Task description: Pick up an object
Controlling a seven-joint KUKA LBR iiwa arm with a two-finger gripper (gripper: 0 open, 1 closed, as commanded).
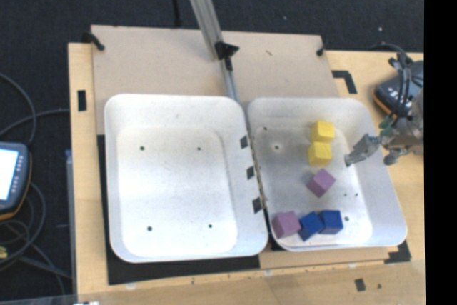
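The lower yellow cube point(320, 152) sits in the right bin point(385, 225), around two o'clock from that bin's middle, touching the upper yellow cube point(323, 130). It looks light, rigid, flat-sided — best pinched across opposite free faces. The gripper point(371, 146) hovers at its three o'clock — whether spread or closed I cannot tell.

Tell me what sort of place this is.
Likely a robotics lab bench set up for grasping trials. Two shallow white bins sit on a wooden board, small coloured cubes lie in the right one, and a gripper reaches in from the right.
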